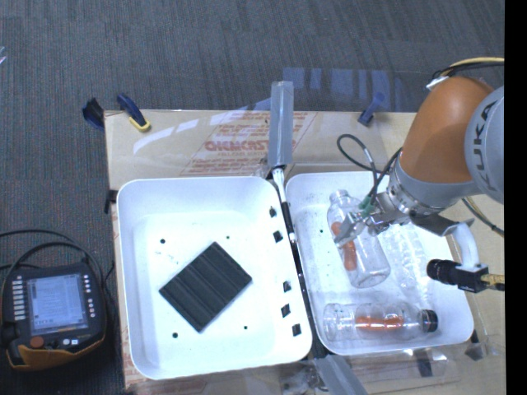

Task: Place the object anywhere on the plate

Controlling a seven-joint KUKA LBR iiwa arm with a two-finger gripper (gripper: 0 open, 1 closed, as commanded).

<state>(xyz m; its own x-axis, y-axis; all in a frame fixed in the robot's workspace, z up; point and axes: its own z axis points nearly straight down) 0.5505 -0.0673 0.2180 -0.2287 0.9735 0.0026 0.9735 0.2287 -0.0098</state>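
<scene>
arm (pixel 461 138) in from the right, wrist low over the right bin (pixel 317 189). left bin (pixel 132 220) carries the plate (pixel 205 286), a dark ribbed square lying flat near its middle, nothing on it

right bin has three clear plastic bottles: one upright-ish with something orange inside (pixel 358 245) just left of the tool, one lying along the front wall (pixel 375 319) with a dark cap and an orange piece inside, a third (pixel 412 257) lying beside the first and hard to make out

gripper (pixel 362 222) sits right at the first bottle's shoulder. can't tell if it's clenched or released, or if anything is actually between the tips, too cluttered with glare

judgement: grasp stage, object not at the plate yet. clear bottle is slick and round, so go for the neck or shoulder, centre it, confirm it lifts with the tool before traversing. clear the divider (pixel 284 220) with height, then set it down low on the ribbed square so it doesn't roll off
</scene>
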